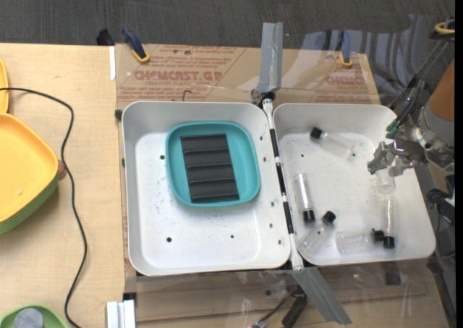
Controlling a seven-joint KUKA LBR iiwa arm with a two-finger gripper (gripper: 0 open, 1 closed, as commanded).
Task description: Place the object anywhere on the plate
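Cardboard sheet reads "CHEMCAST GP" in red

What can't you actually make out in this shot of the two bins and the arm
- Claw, camera view: too small and blurred to tell whether it grips one of the clear vials.
- Arm, camera view: cut off by the right edge.
- Yellow dishes, camera view: cut off by the left edge.
- Teal plate, camera view: the dark ribbed block hides its middle.

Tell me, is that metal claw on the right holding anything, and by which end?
It cannot be told. The gripper hangs over the right bin, above a clear vial, but the view is too blurred to show a grasp.
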